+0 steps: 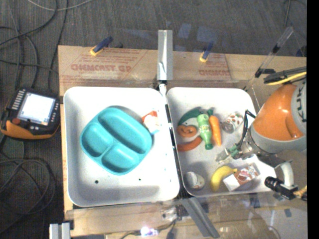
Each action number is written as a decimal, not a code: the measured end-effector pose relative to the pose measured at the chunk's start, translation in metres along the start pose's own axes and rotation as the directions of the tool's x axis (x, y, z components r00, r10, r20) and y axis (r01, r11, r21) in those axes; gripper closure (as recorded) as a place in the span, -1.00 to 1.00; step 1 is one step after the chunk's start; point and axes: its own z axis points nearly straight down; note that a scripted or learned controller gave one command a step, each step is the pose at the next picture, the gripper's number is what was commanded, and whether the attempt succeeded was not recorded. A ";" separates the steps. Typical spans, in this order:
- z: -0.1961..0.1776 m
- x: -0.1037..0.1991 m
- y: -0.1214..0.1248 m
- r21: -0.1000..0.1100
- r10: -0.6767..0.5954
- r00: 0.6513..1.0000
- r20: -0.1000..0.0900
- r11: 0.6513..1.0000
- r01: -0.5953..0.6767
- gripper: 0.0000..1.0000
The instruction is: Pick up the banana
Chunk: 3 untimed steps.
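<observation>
The yellow banana (221, 176) lies near the front edge of the right bin (209, 94), curved, with its tip against a white and red packet (242, 176). The arm with its orange band (275, 115) reaches in from the right. My gripper (229, 154) hangs over the bin just above and slightly behind the banana, and nothing is seen held in it.
In the right bin a carrot (215, 129), a green bottle (204, 128), a red sausage (190, 144), a small can (231, 122) and a round tin (194, 179) crowd around. The left bin (79, 183) holds a teal divided plate (117, 139) and a small red and white item (151, 121).
</observation>
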 end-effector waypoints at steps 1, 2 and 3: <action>0.000 0.000 0.000 0.000 0.000 1.000 0.000 1.000 0.000 -1.00; -0.038 -0.030 -0.012 0.016 0.138 0.990 -0.004 0.990 -0.138 -1.00; 0.010 0.009 -0.002 0.008 -0.037 0.999 0.001 0.999 0.037 -1.00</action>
